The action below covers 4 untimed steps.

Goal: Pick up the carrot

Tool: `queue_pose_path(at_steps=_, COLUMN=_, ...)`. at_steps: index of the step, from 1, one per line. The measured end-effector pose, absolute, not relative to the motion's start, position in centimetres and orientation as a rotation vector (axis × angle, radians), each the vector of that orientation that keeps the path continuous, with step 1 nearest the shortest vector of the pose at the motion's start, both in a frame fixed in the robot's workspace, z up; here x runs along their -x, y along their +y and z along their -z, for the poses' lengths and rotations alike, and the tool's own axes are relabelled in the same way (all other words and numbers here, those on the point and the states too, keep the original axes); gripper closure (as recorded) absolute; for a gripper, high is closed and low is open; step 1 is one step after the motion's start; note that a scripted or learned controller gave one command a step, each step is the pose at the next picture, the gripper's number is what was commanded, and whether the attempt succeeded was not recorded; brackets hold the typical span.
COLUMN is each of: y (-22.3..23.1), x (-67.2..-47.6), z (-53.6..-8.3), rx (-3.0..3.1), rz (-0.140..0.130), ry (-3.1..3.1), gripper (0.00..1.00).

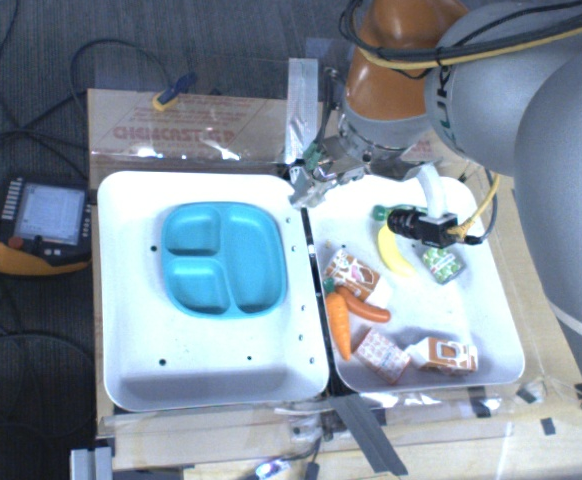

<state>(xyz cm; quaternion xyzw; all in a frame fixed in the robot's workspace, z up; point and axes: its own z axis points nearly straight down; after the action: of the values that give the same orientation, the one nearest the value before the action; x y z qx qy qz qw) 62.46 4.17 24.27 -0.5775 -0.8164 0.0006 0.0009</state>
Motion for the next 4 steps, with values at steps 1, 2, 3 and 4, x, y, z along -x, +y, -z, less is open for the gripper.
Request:
queue_pose_path(at_steps=1, y=11.4, x=-62.2, z=-22.4, rx=1.653, rz=-0.003, ry=-2.669, gripper=1.00)
queue_pose_path(at_steps=2, y=18.3, x=-64.0, z=-14.5, rx=1.596, rz=-0.005, ry=-2.703, gripper=1.00)
queue_pose_path(at_steps=3, y=21.1, x=-61.5, z=-12.0, rx=1.856, rz=0.002, ry=-2.538, gripper=1.00)
queue_pose_path(at_steps=4, y=18.2, x=-64.7, z=-18.8, rx=1.971, rz=-0.006, ry=-2.447, gripper=1.00)
